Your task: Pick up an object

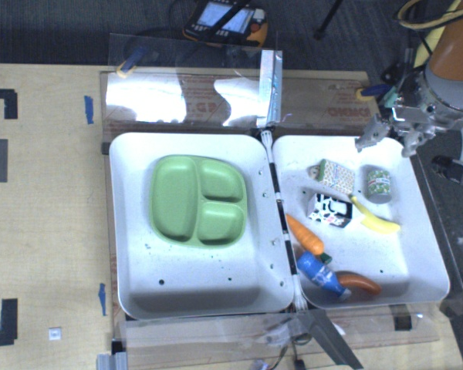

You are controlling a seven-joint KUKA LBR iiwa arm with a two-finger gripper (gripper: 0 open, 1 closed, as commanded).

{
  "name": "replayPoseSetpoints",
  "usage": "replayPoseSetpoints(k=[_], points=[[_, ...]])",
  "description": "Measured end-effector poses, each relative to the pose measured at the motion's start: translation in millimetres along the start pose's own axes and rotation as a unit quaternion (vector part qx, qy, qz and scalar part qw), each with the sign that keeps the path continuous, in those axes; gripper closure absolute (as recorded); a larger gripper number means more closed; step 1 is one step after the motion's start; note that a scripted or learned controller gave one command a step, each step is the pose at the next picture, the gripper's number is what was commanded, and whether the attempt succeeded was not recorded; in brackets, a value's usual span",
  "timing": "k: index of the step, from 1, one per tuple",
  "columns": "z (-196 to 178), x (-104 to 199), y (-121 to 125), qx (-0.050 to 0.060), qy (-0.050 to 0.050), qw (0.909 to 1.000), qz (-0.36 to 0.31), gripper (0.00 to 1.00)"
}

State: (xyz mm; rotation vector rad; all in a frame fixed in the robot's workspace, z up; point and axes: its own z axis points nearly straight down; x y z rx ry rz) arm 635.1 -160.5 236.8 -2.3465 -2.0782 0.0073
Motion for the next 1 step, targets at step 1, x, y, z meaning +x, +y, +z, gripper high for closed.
replayPoseSetpoints(k=[1], points=[[10.5, 13.5, 3.4, 0.000, 0.000, 1.0000, -0.004, 0.00]])
